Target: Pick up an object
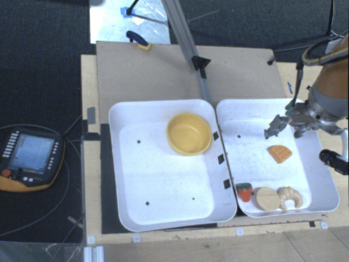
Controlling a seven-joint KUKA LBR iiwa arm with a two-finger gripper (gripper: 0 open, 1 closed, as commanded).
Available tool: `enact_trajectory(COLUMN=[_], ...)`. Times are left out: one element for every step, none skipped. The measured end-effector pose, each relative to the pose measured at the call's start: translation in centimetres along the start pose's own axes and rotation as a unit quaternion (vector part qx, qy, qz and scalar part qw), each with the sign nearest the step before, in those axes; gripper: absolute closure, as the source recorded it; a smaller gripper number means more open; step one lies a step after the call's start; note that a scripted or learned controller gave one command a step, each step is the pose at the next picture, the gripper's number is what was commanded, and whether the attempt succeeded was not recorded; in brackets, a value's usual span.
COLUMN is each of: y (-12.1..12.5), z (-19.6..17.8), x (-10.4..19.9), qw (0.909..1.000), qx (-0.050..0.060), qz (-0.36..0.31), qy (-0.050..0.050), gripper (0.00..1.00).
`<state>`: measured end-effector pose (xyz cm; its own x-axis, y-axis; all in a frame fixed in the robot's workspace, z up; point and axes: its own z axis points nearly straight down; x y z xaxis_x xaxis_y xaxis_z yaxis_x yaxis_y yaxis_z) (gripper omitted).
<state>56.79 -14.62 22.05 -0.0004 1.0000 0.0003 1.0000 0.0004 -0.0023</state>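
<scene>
My gripper (284,131) hangs over the back half of the right bin (327,201), open, with nothing between its fingers. An orange wedge-shaped piece (280,153) lies on the bin floor just in front of it, apart from the fingers. Along the right bin's front wall lie a small red and orange piece (244,191), a round beige disc (266,198) and a pale croissant (291,196). A yellow bowl (188,133) sits upright at the back of the left bin (125,201).
The divider between the two bins (222,157) carries black clips. A slanted metal pole (185,31) crosses the bench behind the bins. A teach pendant (30,157) lies on the floor at the left.
</scene>
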Motion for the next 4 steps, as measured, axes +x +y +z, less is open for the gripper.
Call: enact_trajectory(y=[0.5,1.0,1.1,1.5], z=[5.2,9.7,8.5,2.2], x=[0.8,1.5,1.4,1.6], qw=[1.0,1.0,1.0,1.0], qx=[0.001,0.0,-0.002,-0.004], qz=[0.0,0.0,0.0,0.0], qy=[0.0,0.0,0.0,-0.001], gripper=[0.0,0.0,1.0,1.0])
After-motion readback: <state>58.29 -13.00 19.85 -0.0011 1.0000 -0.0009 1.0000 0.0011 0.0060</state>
